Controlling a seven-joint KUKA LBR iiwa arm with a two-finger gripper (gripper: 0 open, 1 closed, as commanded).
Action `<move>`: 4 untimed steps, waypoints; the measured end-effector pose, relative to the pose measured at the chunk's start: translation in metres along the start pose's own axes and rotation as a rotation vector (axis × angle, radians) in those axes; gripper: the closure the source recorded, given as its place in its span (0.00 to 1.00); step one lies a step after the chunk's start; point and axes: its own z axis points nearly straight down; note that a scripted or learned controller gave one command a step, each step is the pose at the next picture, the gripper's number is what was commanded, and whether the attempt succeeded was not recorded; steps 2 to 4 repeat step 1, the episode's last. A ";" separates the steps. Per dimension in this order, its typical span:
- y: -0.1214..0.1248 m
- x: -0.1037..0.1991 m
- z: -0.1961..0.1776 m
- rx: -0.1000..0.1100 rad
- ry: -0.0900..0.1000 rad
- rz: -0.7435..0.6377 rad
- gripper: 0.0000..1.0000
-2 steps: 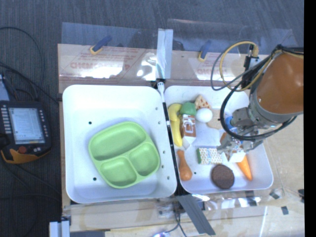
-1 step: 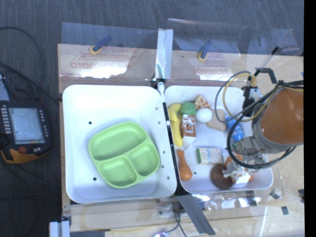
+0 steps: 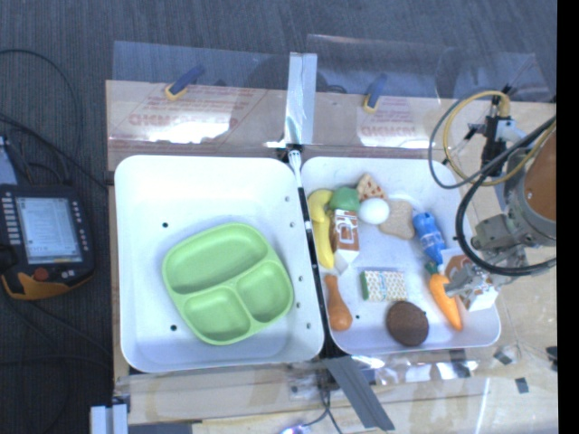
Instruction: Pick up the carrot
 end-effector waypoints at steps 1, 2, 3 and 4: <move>-0.003 -0.022 -0.041 -0.004 -0.006 -0.402 1.00; -0.003 -0.022 -0.041 -0.004 -0.006 -0.402 1.00; -0.003 -0.022 -0.041 -0.004 -0.006 -0.402 1.00; -0.003 -0.022 -0.041 -0.004 -0.006 -0.402 1.00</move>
